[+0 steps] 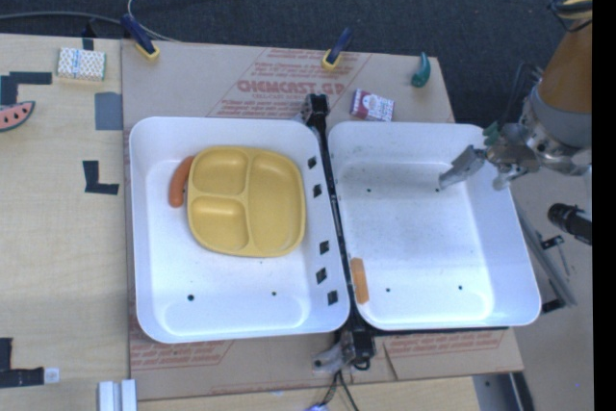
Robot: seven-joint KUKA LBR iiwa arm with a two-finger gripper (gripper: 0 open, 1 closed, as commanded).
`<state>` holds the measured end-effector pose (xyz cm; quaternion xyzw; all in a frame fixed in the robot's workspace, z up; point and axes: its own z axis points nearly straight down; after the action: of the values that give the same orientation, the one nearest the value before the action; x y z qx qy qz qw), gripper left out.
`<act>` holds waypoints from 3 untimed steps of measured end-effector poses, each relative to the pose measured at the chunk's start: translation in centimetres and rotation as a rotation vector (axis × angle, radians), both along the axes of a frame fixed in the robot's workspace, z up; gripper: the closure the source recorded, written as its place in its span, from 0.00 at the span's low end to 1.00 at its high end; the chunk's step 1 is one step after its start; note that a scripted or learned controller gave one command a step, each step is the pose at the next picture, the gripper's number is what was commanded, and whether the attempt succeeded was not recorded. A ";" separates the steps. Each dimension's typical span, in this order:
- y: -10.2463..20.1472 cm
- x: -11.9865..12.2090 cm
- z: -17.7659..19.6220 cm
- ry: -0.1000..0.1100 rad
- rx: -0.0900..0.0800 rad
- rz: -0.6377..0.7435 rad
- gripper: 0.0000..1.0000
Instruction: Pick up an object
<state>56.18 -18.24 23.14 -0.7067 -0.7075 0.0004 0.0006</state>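
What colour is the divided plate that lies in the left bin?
The divided plate is yellow, clearly seen in the camera view.

You have two white bins (154, 207), one yellow plate (246, 200), two orange sticks (358, 279), and three clips (337, 47).

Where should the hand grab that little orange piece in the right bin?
Grip the orange piece across its narrow middle, coming straight down. It lies flat and lengthwise against the right bin's left wall, so fingers should probably close along that wall's direction.
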 end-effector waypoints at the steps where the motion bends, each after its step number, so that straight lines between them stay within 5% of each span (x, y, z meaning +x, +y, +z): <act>1: 6.3 2.3 -11.9 0.003 0.001 0.001 0.00; 2: 8.9 1.1 -14.0 0.002 0.000 0.001 0.00; 3: 8.8 2.8 -14.6 -0.001 0.000 0.000 0.00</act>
<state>58.93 -9.39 8.58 -0.7068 -0.7074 0.0001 0.0005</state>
